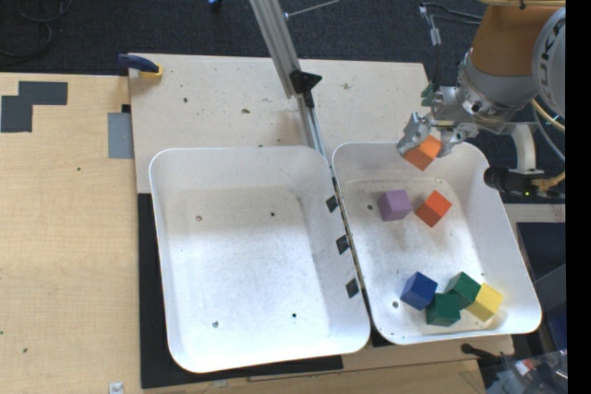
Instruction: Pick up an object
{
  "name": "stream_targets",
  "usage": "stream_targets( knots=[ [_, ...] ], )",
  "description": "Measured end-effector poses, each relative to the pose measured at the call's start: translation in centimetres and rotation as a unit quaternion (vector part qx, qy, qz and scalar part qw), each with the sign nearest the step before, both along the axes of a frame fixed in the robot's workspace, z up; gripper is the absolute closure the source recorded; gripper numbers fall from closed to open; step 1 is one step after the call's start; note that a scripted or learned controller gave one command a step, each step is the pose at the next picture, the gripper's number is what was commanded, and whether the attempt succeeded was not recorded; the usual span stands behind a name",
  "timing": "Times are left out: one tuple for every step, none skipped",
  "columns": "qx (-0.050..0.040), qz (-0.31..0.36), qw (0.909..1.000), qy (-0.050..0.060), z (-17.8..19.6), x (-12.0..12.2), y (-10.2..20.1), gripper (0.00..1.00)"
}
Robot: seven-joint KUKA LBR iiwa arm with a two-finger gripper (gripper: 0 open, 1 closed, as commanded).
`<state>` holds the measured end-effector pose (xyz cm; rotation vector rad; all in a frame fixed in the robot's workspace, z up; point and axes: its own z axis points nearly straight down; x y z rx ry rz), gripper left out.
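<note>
Yellow cube (488, 301) front; orange cube (424, 151) btwn gripper (427, 141) fingers.

Evenly and brightly lit from above. Soft, short shadows beside the blocks; mild glare on both white bins (242, 163). Dark and murky along the top. Slightly soft focus, grainy throughout.

Both bins (249, 346) are white, speckled with dark flecks. At the right bin's twelve o'clock sits an orange cube (423, 151); lower, a purple block (394, 205), blue block (418, 290), green blocks (452, 300) and a yellow block (487, 301).
</note>
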<state>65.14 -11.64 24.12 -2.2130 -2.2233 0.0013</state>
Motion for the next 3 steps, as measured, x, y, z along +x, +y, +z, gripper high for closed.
stream_targets(
  knots=[
    [0.0001, 0.000, 1.0000, 0.001, 0.1, -2.3, 5.5, 1.00],
    [-0.0001, -0.001, 1.0000, 0.001, -0.8, -4.3, 10.2, 1.00],
    [-0.0003, 0.000, 1.0000, 0.001, -0.4, -5.9, 14.7, 1.00]
  ],
)
